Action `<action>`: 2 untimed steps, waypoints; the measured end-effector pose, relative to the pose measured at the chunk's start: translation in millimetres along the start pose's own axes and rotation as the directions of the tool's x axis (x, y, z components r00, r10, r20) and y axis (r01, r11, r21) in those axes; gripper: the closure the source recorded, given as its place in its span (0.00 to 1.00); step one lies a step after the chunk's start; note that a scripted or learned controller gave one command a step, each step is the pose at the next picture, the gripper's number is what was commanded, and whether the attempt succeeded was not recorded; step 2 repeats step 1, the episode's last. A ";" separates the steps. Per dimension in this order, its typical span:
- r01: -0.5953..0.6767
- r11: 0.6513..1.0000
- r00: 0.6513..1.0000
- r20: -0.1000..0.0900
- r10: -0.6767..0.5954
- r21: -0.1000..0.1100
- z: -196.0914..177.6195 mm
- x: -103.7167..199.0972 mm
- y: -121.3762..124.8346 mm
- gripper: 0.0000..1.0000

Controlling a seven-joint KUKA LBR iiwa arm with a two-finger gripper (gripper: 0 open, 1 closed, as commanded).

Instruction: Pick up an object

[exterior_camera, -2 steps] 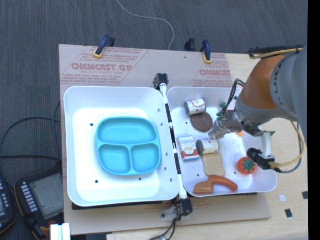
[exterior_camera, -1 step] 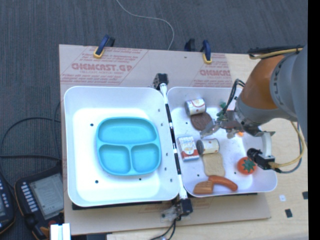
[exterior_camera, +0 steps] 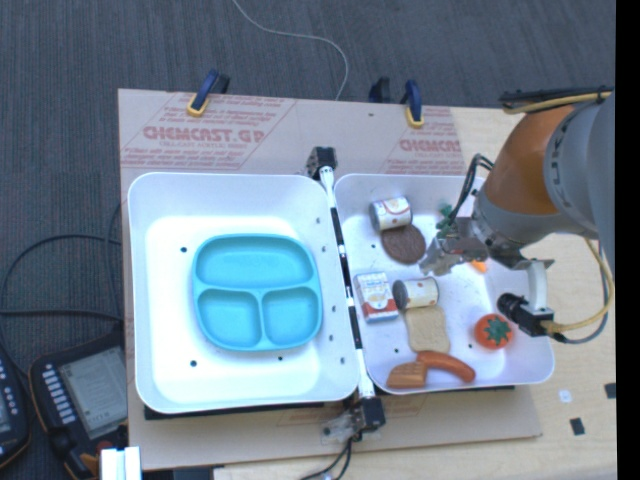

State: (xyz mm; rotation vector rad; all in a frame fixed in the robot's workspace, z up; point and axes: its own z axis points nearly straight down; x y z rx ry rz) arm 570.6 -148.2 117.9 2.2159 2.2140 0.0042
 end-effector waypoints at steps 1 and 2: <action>0.000 1.000 1.000 0.000 0.000 0.000 0.1 0.1 -0.1 0.00; 0.000 1.000 1.000 0.000 0.000 0.000 0.1 0.1 -0.1 0.00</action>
